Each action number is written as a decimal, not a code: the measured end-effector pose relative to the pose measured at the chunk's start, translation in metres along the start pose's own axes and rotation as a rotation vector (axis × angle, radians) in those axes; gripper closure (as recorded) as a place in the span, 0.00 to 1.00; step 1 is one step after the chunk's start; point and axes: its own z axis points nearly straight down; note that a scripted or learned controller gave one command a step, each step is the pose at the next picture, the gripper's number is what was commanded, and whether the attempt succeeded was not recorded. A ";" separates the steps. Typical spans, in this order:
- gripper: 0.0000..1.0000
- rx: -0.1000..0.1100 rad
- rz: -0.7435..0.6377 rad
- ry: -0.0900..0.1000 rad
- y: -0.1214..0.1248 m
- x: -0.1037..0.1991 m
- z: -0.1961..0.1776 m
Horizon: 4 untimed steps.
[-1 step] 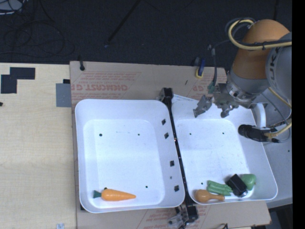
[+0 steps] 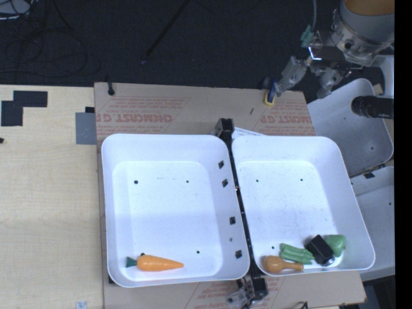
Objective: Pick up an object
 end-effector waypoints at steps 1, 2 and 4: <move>1.00 0.021 -0.001 -0.002 -0.001 -0.001 0.002; 1.00 0.024 0.010 -0.001 -0.032 -0.054 0.066; 1.00 0.017 0.010 -0.002 -0.085 -0.168 0.039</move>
